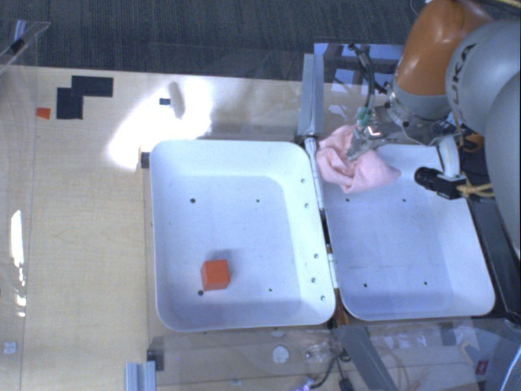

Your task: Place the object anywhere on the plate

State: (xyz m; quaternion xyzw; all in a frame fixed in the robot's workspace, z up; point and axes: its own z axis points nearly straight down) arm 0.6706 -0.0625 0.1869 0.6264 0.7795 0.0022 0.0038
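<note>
A crumpled pink cloth (356,168) lies in the far left corner of the right bin (415,251), its edge touching the divider between the bins. My gripper (359,141) comes down from the right onto the cloth's top. Its fingers are pinched into a raised fold of the fabric, which bunches up toward them. A small orange-red cube (216,274) sits alone on the floor of the left bin (236,210), near its front left corner and far from the gripper.
The arm's grey body and orange band (431,39) hang over the right bin's far right side, and a black cable fitting (435,179) sticks out over the bin. A metal rail (309,96) runs behind the divider. The wooden bench (73,218) extends left.
</note>
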